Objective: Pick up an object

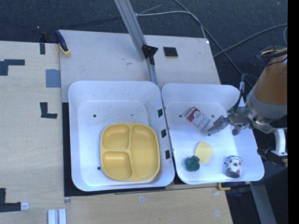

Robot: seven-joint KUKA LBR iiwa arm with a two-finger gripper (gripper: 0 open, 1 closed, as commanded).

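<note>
**Operator:** Hovering over the right-hand shallow white plastic bin (177,97), my two-finger claw (216,126) sits at the end of the grey arm with the orange band (273,85), reaching in from the right. Its dark fingers point toward the small red-and-white printed packet (198,118), which lies just beyond the tips, up and to the left of them. Nothing is between the fingers; how far apart they stand I cannot tell at this slant.

**Trainee:** Which step is that, then?

**Operator:** Approach, as I judge it; no object has been picked yet. Candidates, relative to the claw: the packet, nearest; a pale yellow rounded soft-looking piece (203,151) below it; a dark green knobbly lump (192,163) touching that piece's lower left; a small white-and-red rounded object (233,166) below and to the right, near the bin wall.

**Trainee:** And the next move?

**Operator:** Centre over one item, probably the packet, then descend so the fingers straddle it. It lies flat, so a slip is likely.

**Trainee:** Any writing?

**Operator:** The packet carries print, too small to read. The yellow plastic divided tray (130,151), well to the claw's left in the other white bin (84,125), is unmarked.
</note>
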